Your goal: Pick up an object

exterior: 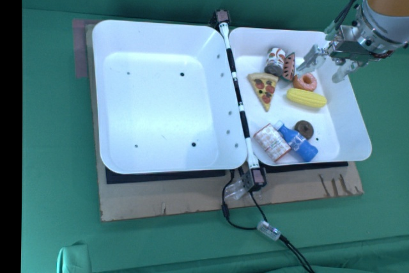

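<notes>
My gripper (326, 63): hanging over the far right part of the right bin (358, 137), both fingers spread apart with nothing between them, ready to come down on something.
My height: I judge I am above the toys and touching none, though the slanted view makes that hard to confirm.
Nearest candidate: the orange doughnut (305, 82), just left of and nearer than my fingers; the yellow corn cob (306, 98) lies just nearer than it.
Far cluster: a small can (275, 61) and a watermelon slice (289, 66) touch, which would crowd my fingers.
Others: pizza slice (263, 89) toward the divider; chocolate doughnut (304, 129), blue bottle (298, 141) and red-and-white packet (272, 142) at the near edge.
Left bin (108, 41): holds no toys, so my pick must come from the right one.
</notes>
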Motion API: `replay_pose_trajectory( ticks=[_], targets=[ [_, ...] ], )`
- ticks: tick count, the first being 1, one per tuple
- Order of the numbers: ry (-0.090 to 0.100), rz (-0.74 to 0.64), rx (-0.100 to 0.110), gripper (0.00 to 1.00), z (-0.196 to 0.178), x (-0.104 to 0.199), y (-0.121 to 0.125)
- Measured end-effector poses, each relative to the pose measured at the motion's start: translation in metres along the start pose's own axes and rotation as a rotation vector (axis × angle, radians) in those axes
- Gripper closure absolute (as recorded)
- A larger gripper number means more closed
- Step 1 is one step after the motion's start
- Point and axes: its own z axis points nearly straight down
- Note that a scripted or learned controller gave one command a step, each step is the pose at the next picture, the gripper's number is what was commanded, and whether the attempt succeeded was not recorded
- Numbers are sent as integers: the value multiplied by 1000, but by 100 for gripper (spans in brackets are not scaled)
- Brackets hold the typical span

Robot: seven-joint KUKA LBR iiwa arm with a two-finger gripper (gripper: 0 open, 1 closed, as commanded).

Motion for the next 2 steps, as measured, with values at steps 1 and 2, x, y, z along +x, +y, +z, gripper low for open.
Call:
replay_pose_trajectory(
  ticks=[1,2],
  targets=[
    [1,-3,2,0,89,69,-2],
    [-2,6,-10,100,74,65,0]
  ],
)
